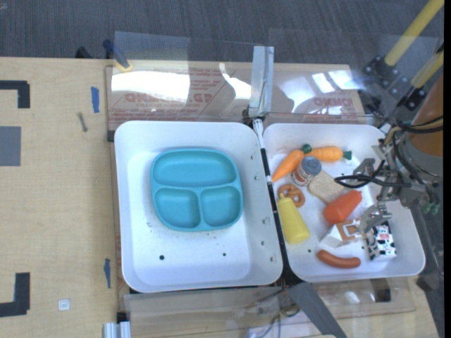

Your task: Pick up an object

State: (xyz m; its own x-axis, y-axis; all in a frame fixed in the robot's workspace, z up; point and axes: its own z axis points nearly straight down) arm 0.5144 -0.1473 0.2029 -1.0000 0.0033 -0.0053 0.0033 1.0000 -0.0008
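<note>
The right bin [412, 263] holds several toy foods: two carrots [288, 165] [325, 153], a small can [309, 169], a cracker [324, 186], a pretzel [291, 195], a yellow bottle [292, 220], a red-orange pepper [343, 206], an orange square frame [347, 231] and a red sausage [338, 260]. A black-and-white spotted piece [381, 244] lies near the bin's right side. My gripper [374, 223] hangs low over the bin's right part, just above the spotted piece and right of the pepper. Cables and glare blur it.
The left bin [134, 259] carries a blue three-part plate [197, 189]. A clear upright panel [261, 83] stands behind the bins. The arm's body [423, 160] with black cables covers the right bin's far-right rim. The wooden bench [49, 210] stretches to the left.
</note>
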